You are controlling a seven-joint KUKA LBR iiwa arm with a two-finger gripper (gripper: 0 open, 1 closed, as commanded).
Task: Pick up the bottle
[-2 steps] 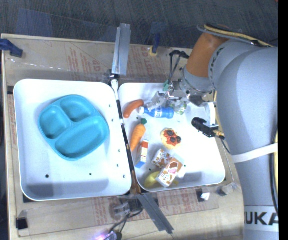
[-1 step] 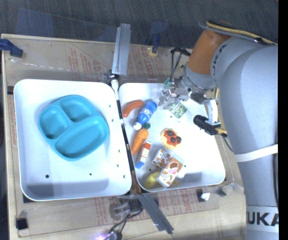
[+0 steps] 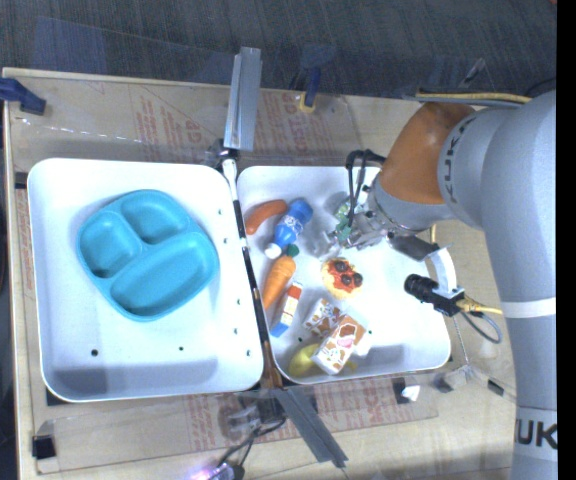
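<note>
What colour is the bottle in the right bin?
Blue, with a white cap end; the bottle shows in the camera view.

Gripper [image 3: 344,224] in rt bin [image 3: 423,343], just beside bottle [image 3: 288,226].

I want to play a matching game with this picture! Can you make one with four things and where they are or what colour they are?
Things:
1. bottle
2. carrot
3. divided plate
4. gripper

Clues:
A. long and orange, near the wall between the bins
B. turquoise, alone in the left bin
C. blue with a white cap, beside the sausage
D. over the right bin's far end, right of the bottle

Pairs: 1-C, 2-A, 3-B, 4-D
</note>
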